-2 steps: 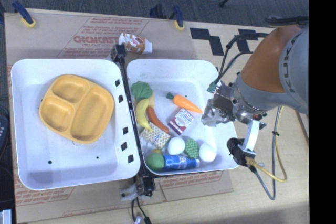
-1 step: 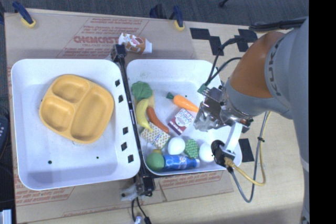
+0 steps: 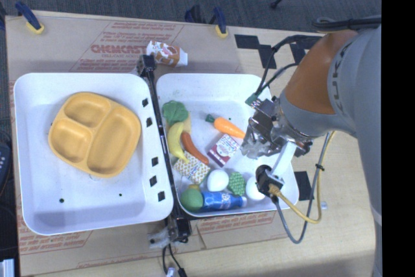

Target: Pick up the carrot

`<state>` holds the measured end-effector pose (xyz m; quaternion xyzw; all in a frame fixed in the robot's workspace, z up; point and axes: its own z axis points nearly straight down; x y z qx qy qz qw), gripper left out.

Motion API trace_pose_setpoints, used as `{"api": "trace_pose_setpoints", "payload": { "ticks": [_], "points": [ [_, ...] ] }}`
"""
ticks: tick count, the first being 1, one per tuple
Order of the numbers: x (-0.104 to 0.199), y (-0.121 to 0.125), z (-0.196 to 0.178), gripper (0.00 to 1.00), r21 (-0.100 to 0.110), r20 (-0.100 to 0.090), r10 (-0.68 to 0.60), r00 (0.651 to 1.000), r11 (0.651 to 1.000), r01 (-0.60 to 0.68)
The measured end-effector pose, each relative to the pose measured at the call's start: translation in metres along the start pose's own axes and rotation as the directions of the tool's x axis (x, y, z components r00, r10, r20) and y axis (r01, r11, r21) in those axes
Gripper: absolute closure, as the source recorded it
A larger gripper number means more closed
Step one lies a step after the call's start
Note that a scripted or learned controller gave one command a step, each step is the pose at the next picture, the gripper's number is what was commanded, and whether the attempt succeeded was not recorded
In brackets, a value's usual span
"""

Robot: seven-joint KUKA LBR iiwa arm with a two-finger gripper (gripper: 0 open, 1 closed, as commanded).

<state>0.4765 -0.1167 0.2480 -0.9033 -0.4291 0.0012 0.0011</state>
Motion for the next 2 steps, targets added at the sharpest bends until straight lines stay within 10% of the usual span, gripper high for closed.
{"api": "trace_pose_setpoints", "payload": {
  "ticks": [1,2],
  "points": [
    [0.015,-0.013,0.006,1.00,0.003,-0.001,-0.140,0.990,0.990,0.140],
    [0.000,-0.001,-0.015,1.00,0.001,0.001,0.019,1.000,1.000,-0.019]
  ]
}}
